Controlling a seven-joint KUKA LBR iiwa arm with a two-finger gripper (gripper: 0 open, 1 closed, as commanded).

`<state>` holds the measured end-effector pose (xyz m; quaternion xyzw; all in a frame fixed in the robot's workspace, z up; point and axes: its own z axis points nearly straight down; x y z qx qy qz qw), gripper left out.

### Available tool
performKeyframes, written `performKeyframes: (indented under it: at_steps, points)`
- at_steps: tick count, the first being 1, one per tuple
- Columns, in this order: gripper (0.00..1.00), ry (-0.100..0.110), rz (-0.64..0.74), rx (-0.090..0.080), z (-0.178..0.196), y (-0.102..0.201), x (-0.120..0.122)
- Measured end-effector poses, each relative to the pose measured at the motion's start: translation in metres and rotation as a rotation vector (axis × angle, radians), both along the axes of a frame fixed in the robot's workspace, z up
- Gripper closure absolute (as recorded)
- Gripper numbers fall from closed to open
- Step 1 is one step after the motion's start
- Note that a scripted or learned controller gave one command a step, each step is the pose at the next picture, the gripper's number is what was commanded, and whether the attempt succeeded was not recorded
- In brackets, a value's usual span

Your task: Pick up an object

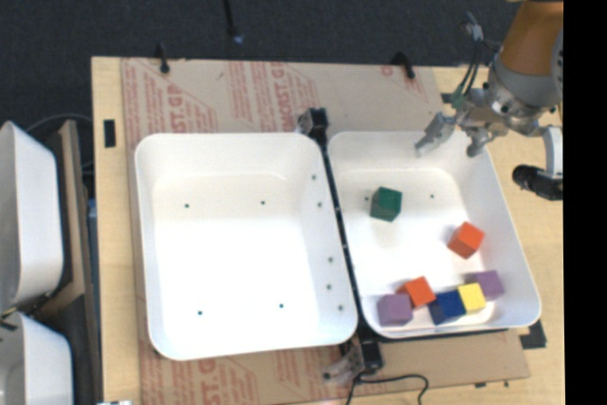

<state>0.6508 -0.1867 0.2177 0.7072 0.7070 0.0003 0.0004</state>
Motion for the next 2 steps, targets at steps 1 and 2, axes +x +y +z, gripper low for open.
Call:
performKeyframes:
  at_steps: [1, 2]
  points:
    - [0.00, 0.005, 0.004, 0.001, -0.088, 0.053, 0.037]
    - [0.00, 0.004, 0.002, 0.001, -0.118, 0.087, -0.006]
